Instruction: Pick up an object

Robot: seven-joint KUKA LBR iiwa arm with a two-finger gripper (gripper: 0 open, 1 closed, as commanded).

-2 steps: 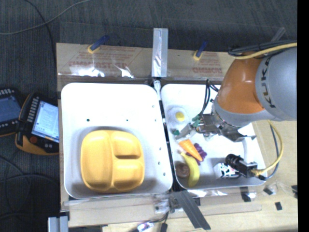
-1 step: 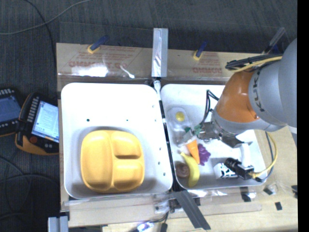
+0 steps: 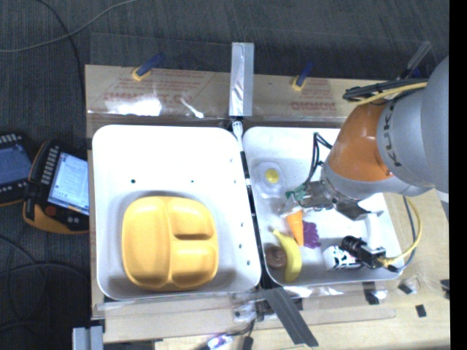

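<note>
In the right bin (image 3: 365,141) my gripper (image 3: 305,197) hangs low over the middle, coming off the orange-banded wrist. A small green piece (image 3: 291,193) shows right at its left side; whether it is gripped I cannot see. Just below lie an orange carrot (image 3: 295,226) and a purple grape cluster (image 3: 311,234). A yellow banana (image 3: 289,254) and a brown round piece (image 3: 273,255) rest near the front left corner. A fried egg (image 3: 271,175) lies toward the back left.
The left bin (image 3: 168,148) holds a large yellow compartment tray (image 3: 169,240) in its front half. A ridge where the two bins meet runs between them (image 3: 246,195). A handheld pendant (image 3: 58,188) lies off the bench at left.
</note>
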